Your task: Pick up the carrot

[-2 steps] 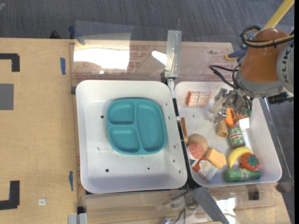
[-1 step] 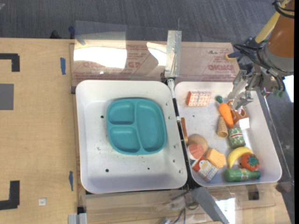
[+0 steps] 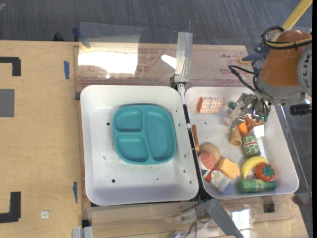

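The tool [image 3: 249, 114] hangs low in the right bin [image 3: 290, 148], its spread impossible to judge. The carrot [image 3: 243, 128], a small orange piece, lies just beneath and slightly ahead of it, beside a cone [image 3: 235, 135] and a can [image 3: 250, 146].

Grey carpet floor [image 3: 148, 4]; tan wooden bench [image 3: 34, 133].
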{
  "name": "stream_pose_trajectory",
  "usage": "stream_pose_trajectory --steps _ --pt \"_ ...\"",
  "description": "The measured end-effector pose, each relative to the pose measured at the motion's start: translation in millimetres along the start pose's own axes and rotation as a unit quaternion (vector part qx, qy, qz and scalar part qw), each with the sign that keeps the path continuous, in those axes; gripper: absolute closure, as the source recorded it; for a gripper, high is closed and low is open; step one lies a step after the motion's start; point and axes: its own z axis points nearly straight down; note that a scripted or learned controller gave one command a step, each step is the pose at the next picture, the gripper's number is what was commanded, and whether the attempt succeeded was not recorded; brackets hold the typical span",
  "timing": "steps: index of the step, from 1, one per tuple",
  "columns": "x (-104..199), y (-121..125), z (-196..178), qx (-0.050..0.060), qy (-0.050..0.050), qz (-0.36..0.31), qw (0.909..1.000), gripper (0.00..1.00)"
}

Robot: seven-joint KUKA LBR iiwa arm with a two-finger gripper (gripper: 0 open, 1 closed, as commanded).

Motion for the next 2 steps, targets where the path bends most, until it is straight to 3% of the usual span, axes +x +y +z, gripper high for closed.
stream_pose_trajectory --steps 1,2 --pt "74.5 -3.6 -24.3 0.001 0.004 0.118 0.9930 1.00" --pt "73.4 11.7 8.9 0.001 0.002 0.152 0.9884 1.00"
